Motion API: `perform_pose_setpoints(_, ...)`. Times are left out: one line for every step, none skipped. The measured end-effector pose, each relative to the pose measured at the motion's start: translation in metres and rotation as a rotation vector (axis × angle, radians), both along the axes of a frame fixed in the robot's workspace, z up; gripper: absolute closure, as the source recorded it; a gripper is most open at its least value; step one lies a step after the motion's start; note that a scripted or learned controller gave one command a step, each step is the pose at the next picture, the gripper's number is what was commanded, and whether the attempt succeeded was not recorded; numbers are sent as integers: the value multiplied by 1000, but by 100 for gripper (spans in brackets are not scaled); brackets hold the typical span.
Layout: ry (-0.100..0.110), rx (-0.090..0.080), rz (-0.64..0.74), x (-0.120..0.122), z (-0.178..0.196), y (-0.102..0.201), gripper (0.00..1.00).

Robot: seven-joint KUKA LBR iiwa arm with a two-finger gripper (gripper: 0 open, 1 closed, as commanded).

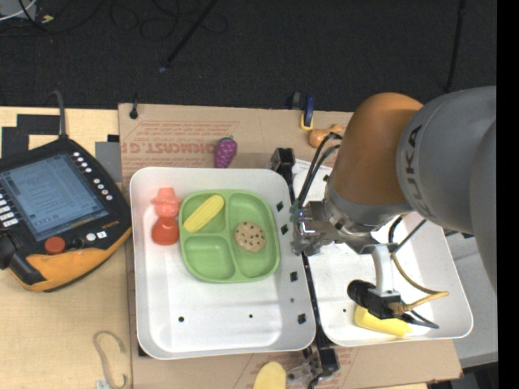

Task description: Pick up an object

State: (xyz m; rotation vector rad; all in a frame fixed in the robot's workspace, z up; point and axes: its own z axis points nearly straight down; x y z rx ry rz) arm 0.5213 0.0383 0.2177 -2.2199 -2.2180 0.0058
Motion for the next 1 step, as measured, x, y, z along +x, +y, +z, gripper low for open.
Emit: perform_pose_setpoints(-3,1,1,7,13,4,100)
